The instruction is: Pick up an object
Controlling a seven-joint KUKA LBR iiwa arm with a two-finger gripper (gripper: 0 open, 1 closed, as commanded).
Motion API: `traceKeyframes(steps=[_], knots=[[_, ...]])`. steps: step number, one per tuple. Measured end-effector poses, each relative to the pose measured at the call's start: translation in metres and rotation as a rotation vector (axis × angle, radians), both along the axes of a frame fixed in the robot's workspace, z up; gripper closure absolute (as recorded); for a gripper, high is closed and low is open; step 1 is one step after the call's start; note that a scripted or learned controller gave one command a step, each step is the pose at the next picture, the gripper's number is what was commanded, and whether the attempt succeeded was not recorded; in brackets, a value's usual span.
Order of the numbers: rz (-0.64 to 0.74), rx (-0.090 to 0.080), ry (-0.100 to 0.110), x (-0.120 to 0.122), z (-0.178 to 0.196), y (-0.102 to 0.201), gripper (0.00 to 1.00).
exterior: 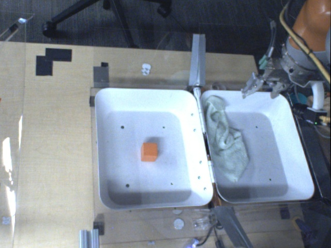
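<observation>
Tool (262,86) of the grey arm hangs over the far rim of the right shallow white bin (289,190), its two fingers spread apart and holding nothing. Small orange cube (149,152) lies in the left white bin (111,138); a crumpled pale green cloth (226,138) lies in the right one.

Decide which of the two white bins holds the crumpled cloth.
The right bin, nearer the tool. The grey-green cloth lies along its left side; the left bin holds an orange block.
</observation>
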State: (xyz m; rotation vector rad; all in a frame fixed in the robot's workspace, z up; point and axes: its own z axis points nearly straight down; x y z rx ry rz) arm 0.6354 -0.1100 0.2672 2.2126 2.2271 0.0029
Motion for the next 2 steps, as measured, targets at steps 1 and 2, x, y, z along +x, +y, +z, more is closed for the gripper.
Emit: traceKeyframes(steps=[1,2], knots=[[-0.075,0.000,0.002,-0.008,-0.134,0.006,0.00],[-0.132,0.000,-0.011,-0.011,-0.177,0.014,0.00]])
